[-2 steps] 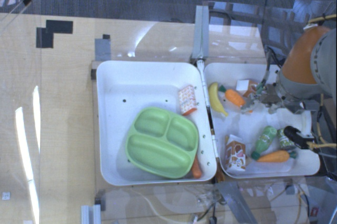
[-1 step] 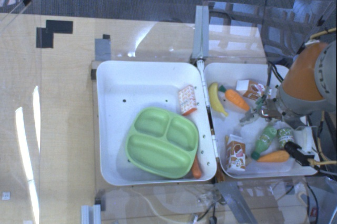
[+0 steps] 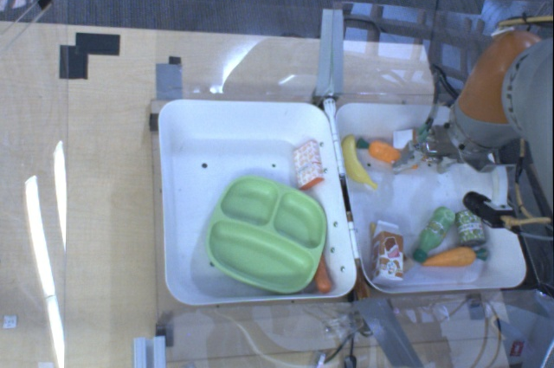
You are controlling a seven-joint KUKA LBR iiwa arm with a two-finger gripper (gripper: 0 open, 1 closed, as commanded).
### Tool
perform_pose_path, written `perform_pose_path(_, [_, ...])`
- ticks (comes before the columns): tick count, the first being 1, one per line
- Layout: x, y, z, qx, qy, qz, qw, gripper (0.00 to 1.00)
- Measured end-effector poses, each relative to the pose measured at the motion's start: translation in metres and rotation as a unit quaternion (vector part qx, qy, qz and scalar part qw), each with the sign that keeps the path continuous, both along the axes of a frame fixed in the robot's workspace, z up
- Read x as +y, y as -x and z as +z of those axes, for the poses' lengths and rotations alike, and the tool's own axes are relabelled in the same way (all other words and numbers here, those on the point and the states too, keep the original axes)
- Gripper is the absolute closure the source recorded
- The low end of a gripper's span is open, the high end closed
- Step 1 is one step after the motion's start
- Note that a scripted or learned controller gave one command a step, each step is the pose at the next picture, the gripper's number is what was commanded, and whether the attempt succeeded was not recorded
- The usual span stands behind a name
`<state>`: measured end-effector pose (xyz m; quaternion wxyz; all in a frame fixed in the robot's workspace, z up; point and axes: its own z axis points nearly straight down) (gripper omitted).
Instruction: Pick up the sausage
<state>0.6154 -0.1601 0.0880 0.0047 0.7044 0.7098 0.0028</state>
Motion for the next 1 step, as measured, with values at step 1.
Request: perform_pose_path(1, [0.0019,-0.0031,0.0137,-0.004,0.0008,0.005,1.0,1.0])
